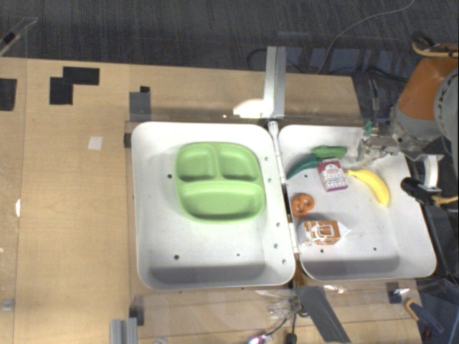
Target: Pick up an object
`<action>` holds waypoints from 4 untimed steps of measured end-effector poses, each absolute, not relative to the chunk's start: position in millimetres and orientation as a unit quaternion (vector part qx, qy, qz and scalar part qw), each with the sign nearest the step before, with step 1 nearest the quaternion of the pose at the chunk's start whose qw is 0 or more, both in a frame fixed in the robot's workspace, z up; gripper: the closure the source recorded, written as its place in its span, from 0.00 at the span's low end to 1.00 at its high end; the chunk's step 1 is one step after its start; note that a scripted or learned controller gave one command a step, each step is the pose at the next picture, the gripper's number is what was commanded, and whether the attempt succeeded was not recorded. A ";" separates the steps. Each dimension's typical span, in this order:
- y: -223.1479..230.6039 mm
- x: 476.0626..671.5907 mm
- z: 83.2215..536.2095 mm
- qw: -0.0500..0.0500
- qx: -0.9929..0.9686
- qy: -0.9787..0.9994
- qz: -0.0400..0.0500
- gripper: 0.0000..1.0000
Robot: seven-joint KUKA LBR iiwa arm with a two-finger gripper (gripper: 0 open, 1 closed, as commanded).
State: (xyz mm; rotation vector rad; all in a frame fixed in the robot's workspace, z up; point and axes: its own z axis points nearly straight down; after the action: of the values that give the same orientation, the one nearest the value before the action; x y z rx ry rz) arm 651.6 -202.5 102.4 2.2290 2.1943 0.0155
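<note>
The right bin (380,260) holds a yellow banana (373,183), a green pepper-like object (315,158), a small pink-and-white packet (333,175), a brown pretzel-like piece (302,204) and a brown-and-white packet (322,231). My gripper (371,146) hangs over the bin's far right part, just above the banana's upper end and right of the green object. Nothing shows between its fingers.
The left bin (154,249) holds a green divided plate (219,180). A metal post (275,84) rises behind the seam between the bins. The arm's grey body with its orange band (422,92) fills the right edge. Cables lie at the right.
</note>
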 end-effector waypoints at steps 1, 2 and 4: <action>-129.4 660.0 88.9 0.003 0.767 0.642 0.004 1.00; -131.4 658.7 88.6 0.003 0.768 0.641 0.003 0.00; -198.9 573.2 90.5 0.005 0.761 0.649 0.004 0.00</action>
State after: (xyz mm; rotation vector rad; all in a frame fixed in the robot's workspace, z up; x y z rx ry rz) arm 573.2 -198.9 90.5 2.3811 2.0326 0.0118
